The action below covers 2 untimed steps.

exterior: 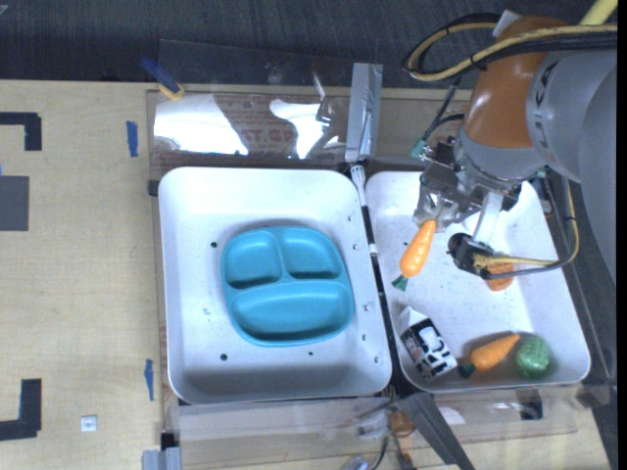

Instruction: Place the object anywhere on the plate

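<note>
A blue divided plate (pixel 286 284) lies in the middle of the left white bin (pixel 186 213). Over the right bin (pixel 549 292), an orange toy carrot (pixel 418 249) hangs tilted, green tip pointing down and left. Its upper end sits between the fingers of my gripper (pixel 436 213), which is shut on it. The carrot is near the right bin's left wall, to the right of the plate and across the divider between the bins.
In the right bin lie a black-and-white object (pixel 428 348) at the front left, a second orange carrot (pixel 493 352) beside a green vegetable (pixel 533 357), and a small orange piece (pixel 500 281) under a black part of the arm. A metal rail (pixel 363 116) stands behind the bins.
</note>
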Tool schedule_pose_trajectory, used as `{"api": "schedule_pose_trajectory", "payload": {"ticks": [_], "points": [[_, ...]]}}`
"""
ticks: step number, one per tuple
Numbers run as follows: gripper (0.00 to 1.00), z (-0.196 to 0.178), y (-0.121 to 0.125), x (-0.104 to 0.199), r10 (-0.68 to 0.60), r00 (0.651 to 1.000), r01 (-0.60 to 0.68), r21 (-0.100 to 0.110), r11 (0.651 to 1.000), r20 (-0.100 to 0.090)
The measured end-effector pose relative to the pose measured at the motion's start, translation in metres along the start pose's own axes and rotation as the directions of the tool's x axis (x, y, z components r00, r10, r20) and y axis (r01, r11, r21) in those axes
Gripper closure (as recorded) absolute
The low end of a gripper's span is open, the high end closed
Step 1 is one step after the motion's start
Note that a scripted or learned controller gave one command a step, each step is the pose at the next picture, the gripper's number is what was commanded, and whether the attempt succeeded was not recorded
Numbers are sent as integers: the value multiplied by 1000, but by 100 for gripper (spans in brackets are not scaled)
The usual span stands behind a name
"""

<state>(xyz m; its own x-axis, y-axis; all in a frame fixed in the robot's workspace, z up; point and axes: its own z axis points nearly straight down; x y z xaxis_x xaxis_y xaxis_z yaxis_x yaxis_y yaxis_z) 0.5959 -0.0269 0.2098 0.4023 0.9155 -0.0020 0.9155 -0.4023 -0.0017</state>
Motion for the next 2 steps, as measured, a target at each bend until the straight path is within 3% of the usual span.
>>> {"api": "schedule_pose_trajectory", "payload": {"ticks": [2], "points": [[100, 71, -64, 113, -220, 976, 220, 4, 976, -1]]}}
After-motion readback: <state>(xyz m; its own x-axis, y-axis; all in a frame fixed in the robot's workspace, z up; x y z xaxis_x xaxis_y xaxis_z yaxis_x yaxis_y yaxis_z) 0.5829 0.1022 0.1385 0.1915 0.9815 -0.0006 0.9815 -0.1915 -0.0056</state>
